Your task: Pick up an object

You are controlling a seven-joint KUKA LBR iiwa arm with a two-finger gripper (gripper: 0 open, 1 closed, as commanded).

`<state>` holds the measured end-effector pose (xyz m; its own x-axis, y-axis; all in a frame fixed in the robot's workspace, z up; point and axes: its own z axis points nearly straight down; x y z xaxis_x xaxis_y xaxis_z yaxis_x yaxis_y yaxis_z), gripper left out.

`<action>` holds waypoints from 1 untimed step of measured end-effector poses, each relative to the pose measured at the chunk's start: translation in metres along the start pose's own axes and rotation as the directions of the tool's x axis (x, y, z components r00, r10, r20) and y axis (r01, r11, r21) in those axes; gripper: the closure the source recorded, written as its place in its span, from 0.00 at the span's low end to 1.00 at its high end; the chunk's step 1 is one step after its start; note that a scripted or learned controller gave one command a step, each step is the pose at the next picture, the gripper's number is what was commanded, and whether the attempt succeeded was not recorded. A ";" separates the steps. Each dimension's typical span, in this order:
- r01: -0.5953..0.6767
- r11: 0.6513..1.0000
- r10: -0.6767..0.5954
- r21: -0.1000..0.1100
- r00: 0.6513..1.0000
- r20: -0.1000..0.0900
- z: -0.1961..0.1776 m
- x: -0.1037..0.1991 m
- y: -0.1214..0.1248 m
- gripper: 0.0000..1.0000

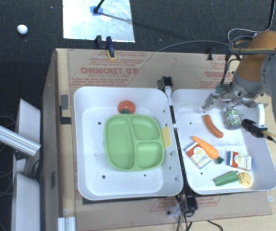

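Reaching in from the right, the grey arm (272, 76) hangs its pincer (219, 100) over the far part of the right bin (263, 177); whether it is wide or narrow cannot be told. Just beside it lies a small can (232, 119), then a sausage (213, 126). Nearer are a carrot (206, 147), two small cartons (198, 156), (238, 160) and a green vegetable (226, 178). The left bin (92, 186) holds a green divided plate (132, 143) and a tomato (126, 107).

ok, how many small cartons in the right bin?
2. One carton lies mid-bin, touching the carrot. The other carton lies toward the bin's right side, above the green pepper. The arm may hide more.
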<state>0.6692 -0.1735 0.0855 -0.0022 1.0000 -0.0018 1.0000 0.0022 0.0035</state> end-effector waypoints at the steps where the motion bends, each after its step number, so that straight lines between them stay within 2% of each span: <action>1: 0.002 1.000 -0.002 0.001 1.000 -0.002 0.001 0.034 0.000 0.00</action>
<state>0.6693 -0.1396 0.0848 -0.0044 1.0000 0.0001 1.0000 0.0044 0.0028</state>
